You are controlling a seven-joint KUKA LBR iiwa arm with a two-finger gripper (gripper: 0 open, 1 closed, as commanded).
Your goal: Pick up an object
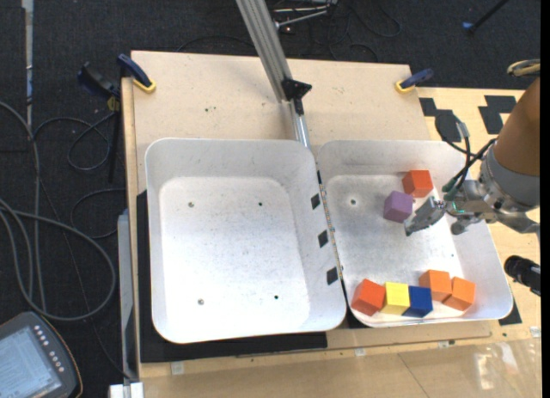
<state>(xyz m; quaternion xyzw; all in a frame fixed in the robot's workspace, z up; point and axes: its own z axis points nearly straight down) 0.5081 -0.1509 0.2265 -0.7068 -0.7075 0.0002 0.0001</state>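
Observation:
My gripper (441, 218) hangs over the right bin (361, 164), its two fingers spread open with nothing between them. Its left finger (419, 218) sits just right of and below a purple block (397, 205); I cannot tell whether they touch. An orange block (418, 182) lies just beyond the purple one. Along the bin's near edge sits a row of blocks: orange (369, 296), yellow (397, 296), blue (420, 300), and two more orange ones (436, 283) (461, 291).
The left bin (172, 164) lies beside the right one, sharing a raised middle rim (322, 224). A slanted metal pole (262, 31) reaches down to the bins' far junction. Clamps (137, 74) (414, 80) hold the board's far corners.

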